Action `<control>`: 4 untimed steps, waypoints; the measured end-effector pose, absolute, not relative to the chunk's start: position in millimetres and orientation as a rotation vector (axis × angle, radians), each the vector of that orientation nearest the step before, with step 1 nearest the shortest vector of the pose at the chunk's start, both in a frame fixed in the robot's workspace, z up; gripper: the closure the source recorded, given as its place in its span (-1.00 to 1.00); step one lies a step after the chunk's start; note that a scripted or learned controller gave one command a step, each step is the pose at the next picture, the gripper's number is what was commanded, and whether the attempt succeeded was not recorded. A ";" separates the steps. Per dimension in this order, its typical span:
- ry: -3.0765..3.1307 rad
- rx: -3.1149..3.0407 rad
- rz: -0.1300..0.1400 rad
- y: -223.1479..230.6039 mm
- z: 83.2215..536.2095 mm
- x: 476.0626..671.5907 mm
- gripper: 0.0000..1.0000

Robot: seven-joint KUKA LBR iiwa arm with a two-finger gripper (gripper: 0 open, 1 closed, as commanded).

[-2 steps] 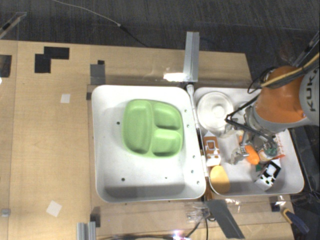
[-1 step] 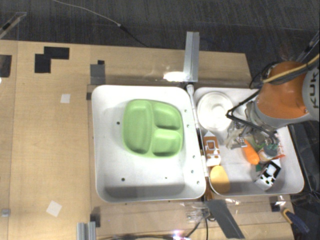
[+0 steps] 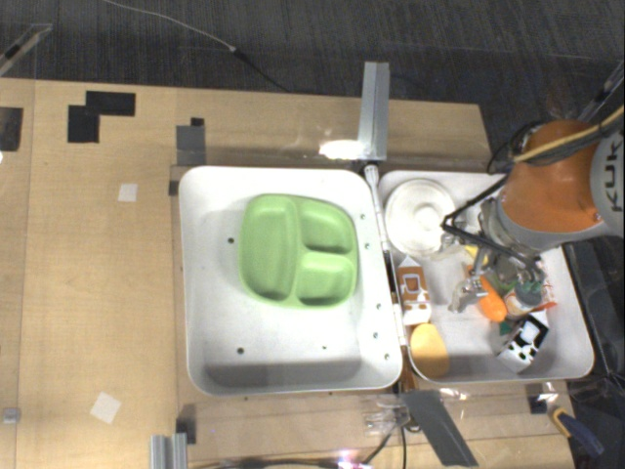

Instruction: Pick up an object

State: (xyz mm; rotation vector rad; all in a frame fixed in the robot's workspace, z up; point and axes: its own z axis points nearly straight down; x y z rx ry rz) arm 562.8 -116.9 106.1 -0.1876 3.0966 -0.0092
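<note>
An orange object lies in the right bin, just below my gripper, near the bin's middle; it is small and partly hidden by my wrist, so I cannot tell which way its long axis runs. Whether my jaws are apart or together I cannot tell from this angle.

Close around it sit a black-and-white checkered item toward the lower right, a yellow rounded piece at the bin's lower left corner, a small printed carton along the left wall, and a clear round lid in the upper left corner. The clutter leaves little bare floor near the orange object.

In the left bin a green divided tray lies upside down, with bare white floor all around it. Both bins rest on the wooden tabletop.
</note>
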 end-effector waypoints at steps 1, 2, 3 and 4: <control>3.118 -0.146 -0.005 -145.5 91.4 541.2 -1.00; 3.118 -0.146 -0.005 -145.4 91.4 541.2 -1.00; 3.117 -0.084 -0.007 -116.2 92.0 519.0 -1.00; 3.110 -0.247 -0.011 -101.7 92.3 536.7 -1.00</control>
